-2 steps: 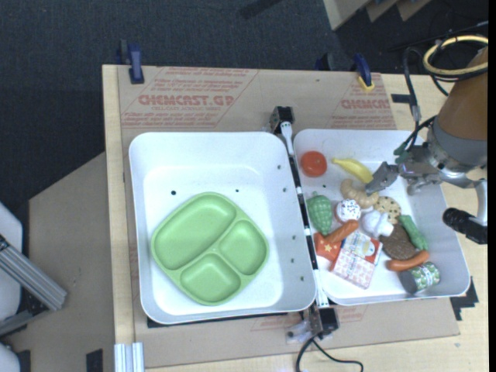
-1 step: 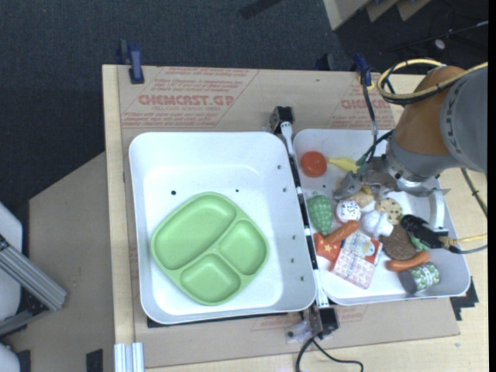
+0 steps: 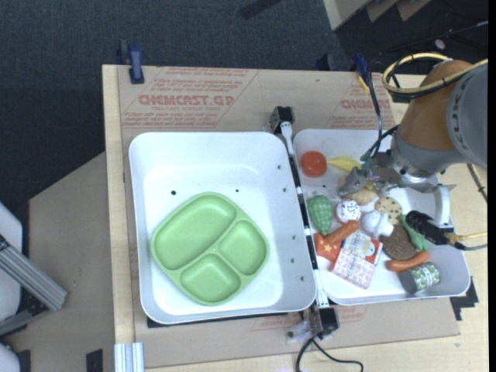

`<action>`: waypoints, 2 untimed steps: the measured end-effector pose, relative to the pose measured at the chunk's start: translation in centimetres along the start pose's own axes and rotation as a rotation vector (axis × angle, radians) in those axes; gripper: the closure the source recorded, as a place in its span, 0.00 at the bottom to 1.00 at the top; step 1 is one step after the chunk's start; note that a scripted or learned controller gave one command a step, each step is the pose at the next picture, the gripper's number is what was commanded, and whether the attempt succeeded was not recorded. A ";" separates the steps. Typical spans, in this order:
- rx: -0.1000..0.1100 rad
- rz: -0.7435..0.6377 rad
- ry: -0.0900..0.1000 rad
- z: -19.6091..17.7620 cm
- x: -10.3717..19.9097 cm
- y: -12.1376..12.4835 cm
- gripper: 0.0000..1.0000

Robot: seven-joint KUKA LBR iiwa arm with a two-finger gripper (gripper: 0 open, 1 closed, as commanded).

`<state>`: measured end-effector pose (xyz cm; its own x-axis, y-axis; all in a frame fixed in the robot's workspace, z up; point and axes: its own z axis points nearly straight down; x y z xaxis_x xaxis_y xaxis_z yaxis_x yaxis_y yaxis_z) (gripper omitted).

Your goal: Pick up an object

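Note:
The right bin (image 3: 335, 140) holds a heap of toy foods: a red tomato (image 3: 313, 163), a yellow banana (image 3: 343, 163), a green ridged vegetable (image 3: 319, 214), a white speckled ball (image 3: 349, 210), a pale cookie (image 3: 389, 206), an orange carrot (image 3: 342, 232) and a red-and-white packet (image 3: 356, 259). My gripper (image 3: 358, 180) is low in this bin, just right of the banana and above the speckled ball. The grey arm with its orange band (image 3: 434, 115) reaches in from the right. Whatever lies under the gripper is hidden.
The left bin (image 3: 155, 161) holds a green divided plate (image 3: 208, 246). At the right bin's front right lie a brown cookie (image 3: 399, 247), an orange sausage (image 3: 407, 263) and a green can (image 3: 425, 277). A black divider (image 3: 298, 200) runs between the bins.

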<state>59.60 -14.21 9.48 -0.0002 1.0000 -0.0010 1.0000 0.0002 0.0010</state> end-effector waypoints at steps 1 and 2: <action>0.000 -0.002 0.000 0.0 -1.0 4.5 1.00; -0.008 -0.003 -0.001 -6.1 0.7 7.3 1.00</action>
<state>66.90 -13.55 15.61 -0.0028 1.0000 -0.0021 1.0000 0.0028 0.0086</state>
